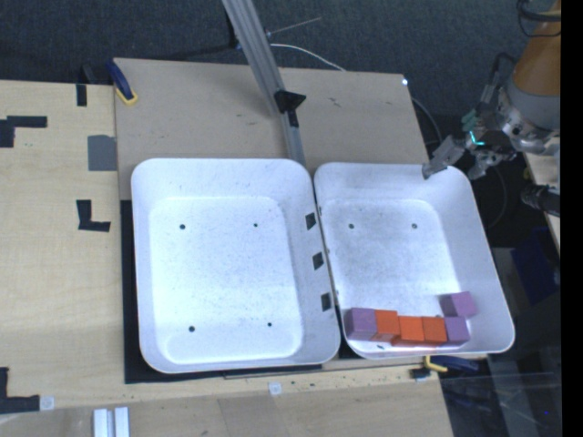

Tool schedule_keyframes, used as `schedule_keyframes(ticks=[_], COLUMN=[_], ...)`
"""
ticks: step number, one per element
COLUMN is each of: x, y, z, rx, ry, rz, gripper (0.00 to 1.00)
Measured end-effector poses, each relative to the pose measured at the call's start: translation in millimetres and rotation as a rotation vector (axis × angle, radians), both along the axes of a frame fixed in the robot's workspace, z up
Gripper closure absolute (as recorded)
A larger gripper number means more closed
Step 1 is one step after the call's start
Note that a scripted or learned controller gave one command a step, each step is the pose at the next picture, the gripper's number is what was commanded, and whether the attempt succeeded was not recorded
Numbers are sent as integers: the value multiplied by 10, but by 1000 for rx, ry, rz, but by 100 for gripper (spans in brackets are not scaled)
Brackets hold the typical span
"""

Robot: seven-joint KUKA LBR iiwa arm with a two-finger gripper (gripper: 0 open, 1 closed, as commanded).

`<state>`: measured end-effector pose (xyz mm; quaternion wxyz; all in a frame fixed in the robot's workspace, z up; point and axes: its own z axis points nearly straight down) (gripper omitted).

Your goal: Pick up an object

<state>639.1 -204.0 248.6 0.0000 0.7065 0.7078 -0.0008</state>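
On the tan bench (219,107), two white bins (155,244).

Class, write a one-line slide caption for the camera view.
Robot hand hovers at right white plastic bin's far corner; purple and orange blocks line its near edge.

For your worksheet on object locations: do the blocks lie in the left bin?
No, the purple and orange blocks sit along the near edge of the right bin.

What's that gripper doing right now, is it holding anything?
Gripper: above the far right corner of the right bin, nothing seen in it; open or closed cannot be told. The blocks lie in the bin.
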Motion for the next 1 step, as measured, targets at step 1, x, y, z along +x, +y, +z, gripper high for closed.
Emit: schedule_keyframes(ticks=[1], x=[-20], y=[821], z=[-1236], rx=[4], ry=[8], rz=[3], gripper=[0])
